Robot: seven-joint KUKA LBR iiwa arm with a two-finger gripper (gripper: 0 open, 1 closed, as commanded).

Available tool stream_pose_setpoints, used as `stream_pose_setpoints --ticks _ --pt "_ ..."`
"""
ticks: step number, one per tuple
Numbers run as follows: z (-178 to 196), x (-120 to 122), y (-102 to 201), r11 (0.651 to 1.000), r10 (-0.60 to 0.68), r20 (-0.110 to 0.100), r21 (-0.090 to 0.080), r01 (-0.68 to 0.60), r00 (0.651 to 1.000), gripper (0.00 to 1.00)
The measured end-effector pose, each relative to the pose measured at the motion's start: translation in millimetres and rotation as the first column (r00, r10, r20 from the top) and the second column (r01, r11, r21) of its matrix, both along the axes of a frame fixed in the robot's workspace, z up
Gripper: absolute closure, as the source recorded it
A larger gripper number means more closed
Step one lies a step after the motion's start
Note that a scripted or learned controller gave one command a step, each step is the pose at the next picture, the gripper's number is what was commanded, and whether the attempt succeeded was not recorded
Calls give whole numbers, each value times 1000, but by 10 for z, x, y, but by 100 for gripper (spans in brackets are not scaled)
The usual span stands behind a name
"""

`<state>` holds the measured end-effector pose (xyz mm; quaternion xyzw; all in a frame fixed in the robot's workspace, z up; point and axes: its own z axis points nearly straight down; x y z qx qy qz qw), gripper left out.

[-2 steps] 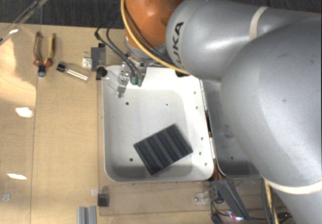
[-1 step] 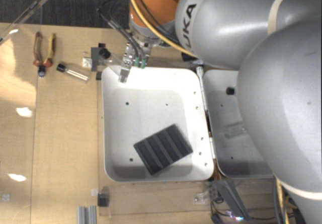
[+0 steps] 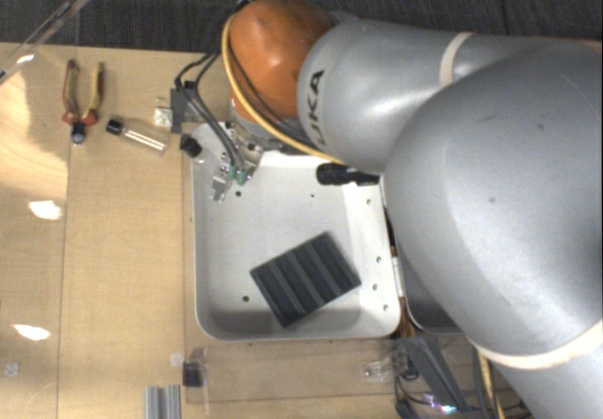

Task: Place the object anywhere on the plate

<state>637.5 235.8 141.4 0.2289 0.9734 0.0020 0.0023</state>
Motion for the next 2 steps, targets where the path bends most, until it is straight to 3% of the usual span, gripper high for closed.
stream_pose_setpoints --ticks 1,2 --pt "227 241 -11 985 -175 1 1 175 985 100" --pt "620 119 -9 996 -87 2 0 87 996 100"
